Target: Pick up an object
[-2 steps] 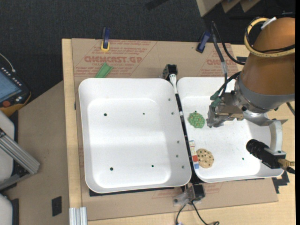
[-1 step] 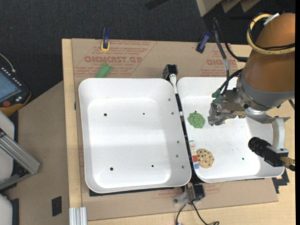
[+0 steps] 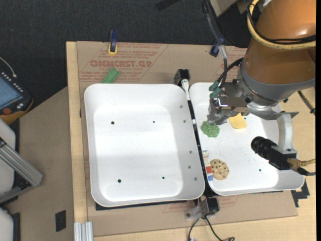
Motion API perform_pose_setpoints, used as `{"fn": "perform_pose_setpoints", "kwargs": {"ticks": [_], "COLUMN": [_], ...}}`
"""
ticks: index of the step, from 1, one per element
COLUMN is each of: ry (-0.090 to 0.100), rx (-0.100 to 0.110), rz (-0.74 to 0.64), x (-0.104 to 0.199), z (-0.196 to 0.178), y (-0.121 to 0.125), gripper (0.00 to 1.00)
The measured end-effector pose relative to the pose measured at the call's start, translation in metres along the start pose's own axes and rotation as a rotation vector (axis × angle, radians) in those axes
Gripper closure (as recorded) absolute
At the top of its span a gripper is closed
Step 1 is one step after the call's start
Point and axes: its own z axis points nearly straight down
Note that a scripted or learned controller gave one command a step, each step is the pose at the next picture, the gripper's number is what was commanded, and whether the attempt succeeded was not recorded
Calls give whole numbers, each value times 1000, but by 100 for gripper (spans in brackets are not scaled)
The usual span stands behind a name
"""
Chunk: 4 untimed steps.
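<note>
Both white bins (image 3: 135, 97) look like smooth, slightly glossy plastic. Beneath them lies matt brown cardboard (image 3: 150, 59). The arm's orange band (image 3: 286, 14) shines.

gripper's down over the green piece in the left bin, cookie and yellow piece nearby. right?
Not quite. The camera view shows the gripper down over the green piece in the right bin, not the left one. The cookie and the yellow piece lie nearby in that same bin, as you said.
</note>
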Motion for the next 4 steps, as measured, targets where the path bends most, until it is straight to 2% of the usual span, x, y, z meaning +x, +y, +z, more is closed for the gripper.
{"fn": "perform_pose_setpoints", "kwargs": {"ticks": [1,3,4], "ry": [-4,-3,1], "rx": [11,2,12], "rz": [18,7,-2], "x": [-106,-99,-14], "z": [29,7,48], "y": [-2,0,26], "gripper": [100,100,100]}}
